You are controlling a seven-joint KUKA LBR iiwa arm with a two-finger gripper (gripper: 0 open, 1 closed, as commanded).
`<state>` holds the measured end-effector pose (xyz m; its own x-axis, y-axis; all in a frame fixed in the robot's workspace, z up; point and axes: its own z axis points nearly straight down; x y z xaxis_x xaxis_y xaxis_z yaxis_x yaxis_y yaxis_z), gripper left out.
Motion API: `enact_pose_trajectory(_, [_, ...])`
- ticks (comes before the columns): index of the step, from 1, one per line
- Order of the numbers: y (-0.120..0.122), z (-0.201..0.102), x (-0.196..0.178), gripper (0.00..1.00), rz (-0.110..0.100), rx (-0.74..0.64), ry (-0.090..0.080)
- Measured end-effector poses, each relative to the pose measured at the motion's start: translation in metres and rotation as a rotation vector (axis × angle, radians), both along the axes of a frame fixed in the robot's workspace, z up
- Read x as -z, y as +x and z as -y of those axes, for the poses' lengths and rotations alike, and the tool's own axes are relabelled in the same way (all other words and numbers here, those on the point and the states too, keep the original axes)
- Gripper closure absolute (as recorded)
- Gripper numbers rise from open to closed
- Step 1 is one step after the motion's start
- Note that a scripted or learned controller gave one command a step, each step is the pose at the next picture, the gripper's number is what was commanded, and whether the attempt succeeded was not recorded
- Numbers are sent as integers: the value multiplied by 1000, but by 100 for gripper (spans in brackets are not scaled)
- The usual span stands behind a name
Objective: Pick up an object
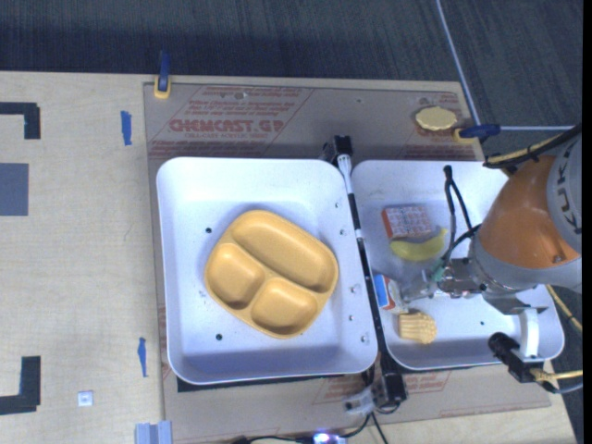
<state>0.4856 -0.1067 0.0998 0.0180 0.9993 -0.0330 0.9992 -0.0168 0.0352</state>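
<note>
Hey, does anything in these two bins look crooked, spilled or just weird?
Nothing is spilled or visibly damaged. The yellow divided tray sits askew in the left bin, turned at a slant to its walls. In the right bin, a banana lies against a small red-patterned packet, near the claw.

Your arm (527, 225) reaches in from the right of the camera view, its orange band uppermost and the grey wrist section just below it. You see the wrist angled down and leftward, ending in the gripper (418, 280), which sits low. The gripper's state cannot be read from this slanted overhead angle.
</note>
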Motion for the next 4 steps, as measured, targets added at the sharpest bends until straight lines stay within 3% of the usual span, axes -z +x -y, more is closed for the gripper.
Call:
enact_pose_trajectory(1, [0, 0, 7, 0, -5, -5, 10])
enact_pose_trajectory(3, [0, 2, 8, 0, -6, -7, 13])
enact_pose_trajectory(4, [-5, 9, 14, 0, -26, -16, 28])
